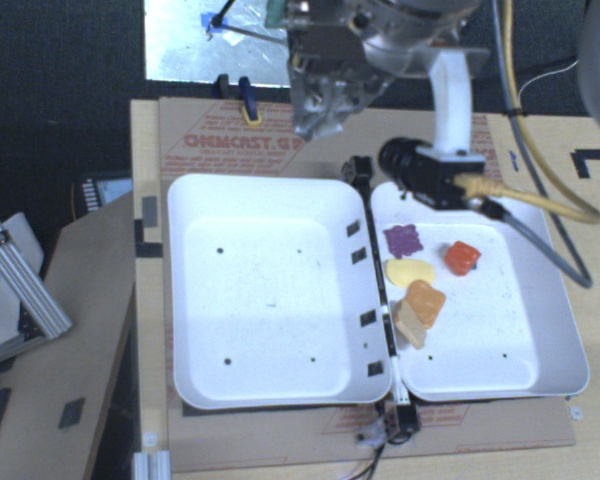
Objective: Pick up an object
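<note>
Gripper (318,120): raised above the bins' far edge; jaw state cannot be told.

Items, right bin (540,358), all below and right of the jaws:
- purple piece (403,238)
- yellow piece (410,271)
- red piece (462,257): likely light, rigid; stands apart, easiest to pinch across its sides
- orange block (425,302)

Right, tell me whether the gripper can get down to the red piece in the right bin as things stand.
Probably yes. The red piece lies alone on the right bin floor, apart from the purple piece and yellow piece, with nothing over it. The gripper hangs above the bench, behind the bins.
</note>
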`<state>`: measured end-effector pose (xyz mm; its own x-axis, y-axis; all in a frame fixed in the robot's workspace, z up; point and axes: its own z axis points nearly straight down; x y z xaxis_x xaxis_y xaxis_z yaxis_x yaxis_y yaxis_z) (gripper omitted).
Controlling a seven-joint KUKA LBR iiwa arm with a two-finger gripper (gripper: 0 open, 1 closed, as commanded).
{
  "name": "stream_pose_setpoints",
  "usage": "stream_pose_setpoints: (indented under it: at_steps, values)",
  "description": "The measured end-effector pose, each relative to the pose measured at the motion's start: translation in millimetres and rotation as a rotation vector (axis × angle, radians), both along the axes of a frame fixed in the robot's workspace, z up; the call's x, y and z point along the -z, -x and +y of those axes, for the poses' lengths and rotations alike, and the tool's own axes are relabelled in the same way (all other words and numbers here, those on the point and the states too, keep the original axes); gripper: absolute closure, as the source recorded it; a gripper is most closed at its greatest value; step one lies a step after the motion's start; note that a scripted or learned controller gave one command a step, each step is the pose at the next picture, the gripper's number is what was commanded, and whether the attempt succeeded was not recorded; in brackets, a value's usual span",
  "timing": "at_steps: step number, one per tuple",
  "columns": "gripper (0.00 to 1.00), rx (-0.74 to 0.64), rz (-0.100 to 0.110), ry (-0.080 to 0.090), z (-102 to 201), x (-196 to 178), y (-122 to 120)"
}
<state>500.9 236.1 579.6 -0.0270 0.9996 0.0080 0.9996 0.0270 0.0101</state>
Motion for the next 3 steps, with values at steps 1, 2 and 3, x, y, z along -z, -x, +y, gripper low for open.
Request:
stream_pose_setpoints:
  at_steps: [1,2,3]
  values:
    - [0.0,-0.001,0.001,0.0,0.0,0.4,0.0]
    - [1.0,-0.005,-0.002,-0.001,0.4,-11.1,-0.1]
    - [0.0,-0.006,-0.001,-0.001,0.4,-10.7,0.0]
